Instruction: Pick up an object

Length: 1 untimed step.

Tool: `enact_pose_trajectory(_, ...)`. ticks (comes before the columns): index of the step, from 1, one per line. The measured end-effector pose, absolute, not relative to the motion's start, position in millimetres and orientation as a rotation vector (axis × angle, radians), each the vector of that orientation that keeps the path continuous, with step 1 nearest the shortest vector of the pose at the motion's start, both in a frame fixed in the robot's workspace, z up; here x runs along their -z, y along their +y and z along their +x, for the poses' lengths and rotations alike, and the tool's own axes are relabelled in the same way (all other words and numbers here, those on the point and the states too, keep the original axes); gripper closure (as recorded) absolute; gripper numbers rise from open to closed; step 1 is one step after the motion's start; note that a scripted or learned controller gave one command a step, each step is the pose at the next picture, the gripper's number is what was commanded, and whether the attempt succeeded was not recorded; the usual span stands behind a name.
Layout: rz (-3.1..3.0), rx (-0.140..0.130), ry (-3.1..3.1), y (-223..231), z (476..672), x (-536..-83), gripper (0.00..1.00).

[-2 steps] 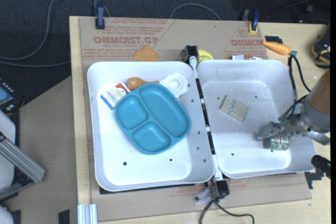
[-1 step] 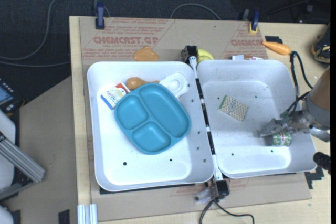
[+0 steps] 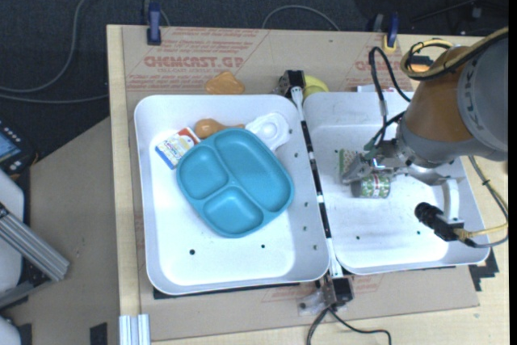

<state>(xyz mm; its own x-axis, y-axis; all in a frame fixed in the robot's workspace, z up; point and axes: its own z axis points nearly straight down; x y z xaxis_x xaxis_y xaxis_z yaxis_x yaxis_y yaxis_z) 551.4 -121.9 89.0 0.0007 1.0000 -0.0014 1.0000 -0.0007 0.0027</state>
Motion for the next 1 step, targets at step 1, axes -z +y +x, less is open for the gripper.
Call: enact_pose_trajectory(1, 2.218, 0.000, 2.224, -76.1, 526.7, -210.6, 1.00)
